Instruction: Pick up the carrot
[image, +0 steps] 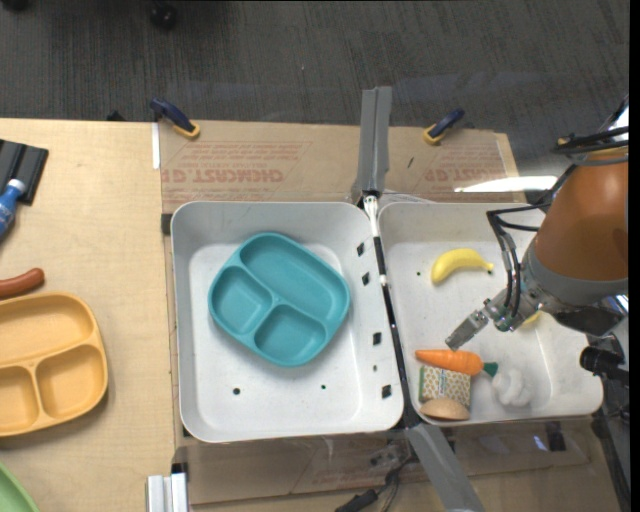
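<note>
Carrot (450, 360) lies in the right bin (400, 300) near its front wall, resting across a small cup (445, 390). You see the gripper (468, 328) just above it, empty; whether it is spread, you cannot tell. A banana (460, 265) lies farther back.

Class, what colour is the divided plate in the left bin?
Teal, clearest in the camera view: the divided plate.

Robotics lab, clamped cardboard (330, 165) under white bins (200, 330), grey carpet (300, 50), toy food
</note>
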